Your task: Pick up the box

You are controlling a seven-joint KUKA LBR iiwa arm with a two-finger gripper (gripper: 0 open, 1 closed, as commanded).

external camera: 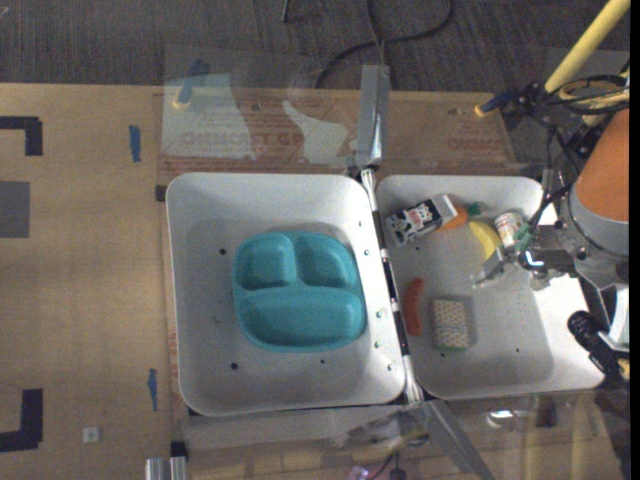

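The box (422,219) lies up-left of the gripper (503,261) in the right bin (520,353), long axis slanting toward the upper right; whether the jaws are apart, I can't tell.

tray (298,290) in left bin (190,268), box (421,219) (rear) in right bin (520,348)

Two white bins sit side by side on the table (90,268). The left bin (195,208) holds a teal tray (297,291) at its centre. In the right bin (520,348), the box (421,219), black and white, lies at 11 o'clock. A yellow thing (483,236) and a can (511,228) lie at 1 o'clock. An orange stick (412,306) and a tan sponge (451,323) lie near 8 o'clock. The claw (505,264) hangs at 2 o'clock, apart from the box.
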